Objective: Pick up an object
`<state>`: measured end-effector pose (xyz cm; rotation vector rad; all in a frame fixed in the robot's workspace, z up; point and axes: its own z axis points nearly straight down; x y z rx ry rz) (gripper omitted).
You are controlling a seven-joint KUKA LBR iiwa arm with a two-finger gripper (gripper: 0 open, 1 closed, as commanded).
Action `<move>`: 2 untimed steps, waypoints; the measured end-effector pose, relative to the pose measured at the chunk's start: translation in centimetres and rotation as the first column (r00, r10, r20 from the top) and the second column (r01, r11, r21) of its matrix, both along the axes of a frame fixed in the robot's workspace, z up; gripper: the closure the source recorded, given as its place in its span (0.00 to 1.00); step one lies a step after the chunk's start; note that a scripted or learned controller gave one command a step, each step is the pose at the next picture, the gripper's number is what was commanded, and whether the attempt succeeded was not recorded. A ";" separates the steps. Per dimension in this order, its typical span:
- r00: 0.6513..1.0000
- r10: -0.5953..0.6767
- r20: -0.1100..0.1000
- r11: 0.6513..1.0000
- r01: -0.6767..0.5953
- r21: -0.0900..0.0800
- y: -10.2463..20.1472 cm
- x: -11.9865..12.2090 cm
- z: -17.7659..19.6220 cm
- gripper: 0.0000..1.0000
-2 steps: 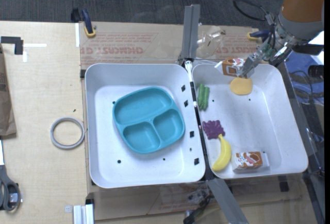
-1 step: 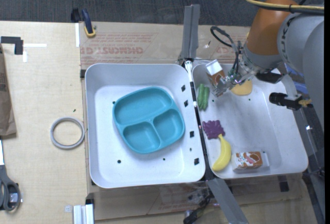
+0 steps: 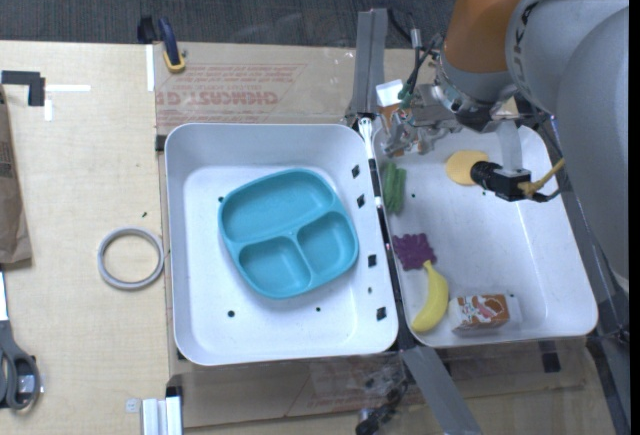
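My gripper (image 3: 402,139) hangs over the far left corner of the right bin (image 3: 545,253), under the arm's orange band. Just below it, against the bin's left wall, lies a green vegetable (image 3: 395,189). Further toward the front are a purple bunch of grapes (image 3: 412,249), a yellow banana (image 3: 432,299) and a small brown-and-white snack packet (image 3: 482,313). To the right of the gripper a flat yellow round piece (image 3: 464,166) rests on the bin floor, partly behind a black cable fitting. Nothing is seen held by the gripper.
The left bin (image 3: 190,223) holds a blue divided plate (image 3: 288,233). On the bench to the left lie a grey tape ring (image 3: 130,257), scissors (image 3: 16,379) and a brown bag (image 3: 12,193). A metal post (image 3: 370,63) stands between the bins at the back.
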<state>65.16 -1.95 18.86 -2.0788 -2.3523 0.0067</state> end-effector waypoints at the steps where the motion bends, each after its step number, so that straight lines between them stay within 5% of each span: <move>1: 0.996 0.092 -0.002 0.996 -0.092 0.000 4.3 -4.6 2.1 1.00; 2: 0.999 -0.032 -0.001 0.999 0.032 -0.001 4.0 -8.3 8.9 1.00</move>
